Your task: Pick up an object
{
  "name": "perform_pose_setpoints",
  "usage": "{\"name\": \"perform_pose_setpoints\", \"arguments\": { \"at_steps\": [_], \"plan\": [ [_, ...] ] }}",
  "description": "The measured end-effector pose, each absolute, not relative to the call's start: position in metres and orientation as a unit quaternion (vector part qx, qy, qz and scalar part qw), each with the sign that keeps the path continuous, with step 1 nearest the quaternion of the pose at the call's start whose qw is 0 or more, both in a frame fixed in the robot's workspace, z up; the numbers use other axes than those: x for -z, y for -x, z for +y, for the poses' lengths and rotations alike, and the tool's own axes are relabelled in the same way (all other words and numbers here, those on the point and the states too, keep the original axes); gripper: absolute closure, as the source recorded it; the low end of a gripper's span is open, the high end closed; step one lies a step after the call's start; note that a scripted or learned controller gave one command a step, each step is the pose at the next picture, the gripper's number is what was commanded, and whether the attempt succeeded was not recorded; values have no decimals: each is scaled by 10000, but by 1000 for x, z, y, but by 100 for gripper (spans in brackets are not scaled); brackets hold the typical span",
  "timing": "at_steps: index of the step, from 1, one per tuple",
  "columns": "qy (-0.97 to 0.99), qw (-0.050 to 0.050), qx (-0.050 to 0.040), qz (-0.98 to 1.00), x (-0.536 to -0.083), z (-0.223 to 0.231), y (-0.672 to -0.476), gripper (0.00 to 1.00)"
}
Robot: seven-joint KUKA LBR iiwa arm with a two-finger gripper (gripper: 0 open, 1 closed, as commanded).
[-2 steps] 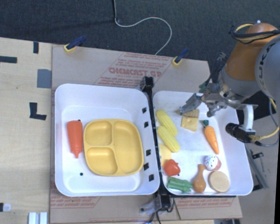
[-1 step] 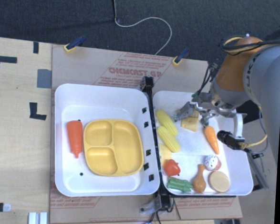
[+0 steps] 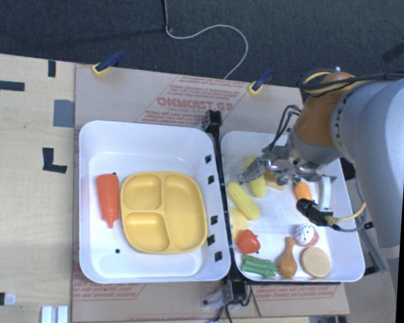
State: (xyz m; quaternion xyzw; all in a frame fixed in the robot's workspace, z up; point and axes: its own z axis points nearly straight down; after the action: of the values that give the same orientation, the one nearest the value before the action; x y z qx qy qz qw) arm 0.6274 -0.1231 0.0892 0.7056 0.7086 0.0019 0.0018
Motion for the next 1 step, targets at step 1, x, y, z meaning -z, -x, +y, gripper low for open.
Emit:
{"name": "perform_pose_setpoints", "arguments": {
  "at_steps": [1],
  "plan": [
    [-7059,31,-27,7083,-89,-122,-631,0]
  ]
}}
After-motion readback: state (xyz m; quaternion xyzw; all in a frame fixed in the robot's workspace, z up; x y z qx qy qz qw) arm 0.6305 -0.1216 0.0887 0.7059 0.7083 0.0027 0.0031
